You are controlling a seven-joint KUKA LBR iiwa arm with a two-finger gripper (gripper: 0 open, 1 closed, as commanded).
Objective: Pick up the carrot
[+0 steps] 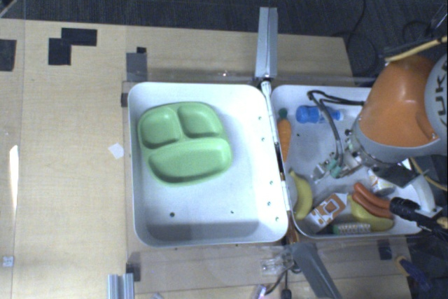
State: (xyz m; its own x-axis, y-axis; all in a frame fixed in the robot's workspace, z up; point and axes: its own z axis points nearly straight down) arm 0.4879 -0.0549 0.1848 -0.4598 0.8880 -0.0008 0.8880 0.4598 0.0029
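While the arm hangs over the right bin from the right, its grey body and orange band cover the wrist, so I cannot tell from this view how the gripper stands or whether anything is in it. I log the carrot in the right bin, lying against that bin's left wall, just beside the divider between the two bins. Its long axis runs roughly top to bottom in the camera view, along the wall. It is orange, slim and short; which end is the tip I cannot make out. Below it, near the same wall, lies a yellow banana. A blue object sits to the carrot's upper right. The left bin carries a green divided plate. Both bins sit on the wooden worktop.
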